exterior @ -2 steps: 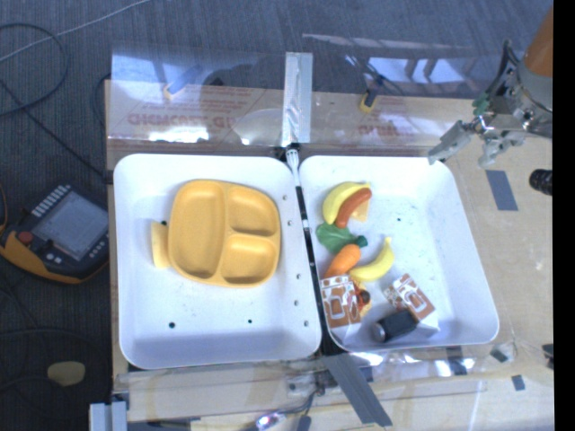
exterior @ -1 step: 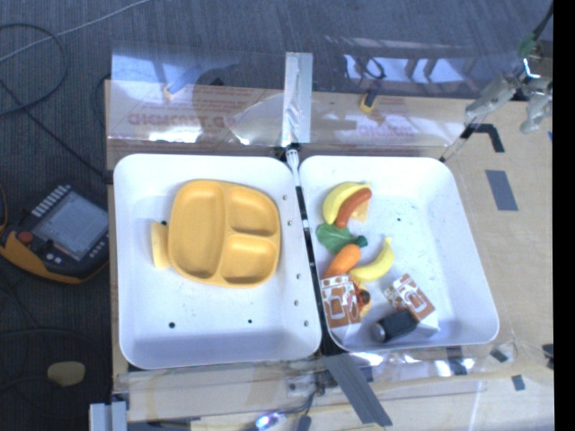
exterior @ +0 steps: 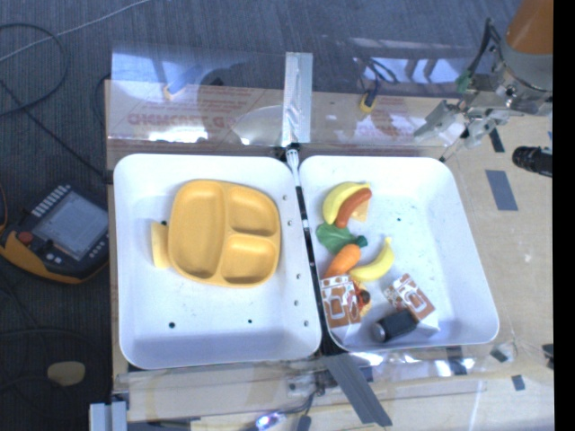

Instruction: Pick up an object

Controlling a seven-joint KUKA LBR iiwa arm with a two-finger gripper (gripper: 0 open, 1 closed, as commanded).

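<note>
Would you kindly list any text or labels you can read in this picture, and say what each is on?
None can be read.
Red print on the cardboard behind the bins: blurred by glare.
Patterned cartons: print too small.
Handheld screen: too small.

An orange-edged pendant lies left of the bench.

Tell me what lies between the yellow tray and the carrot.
In the camera view, between the yellow tray and the carrot run the two bins' adjoining white rims, with bare bin floor on either side; nothing else lies there.
</note>
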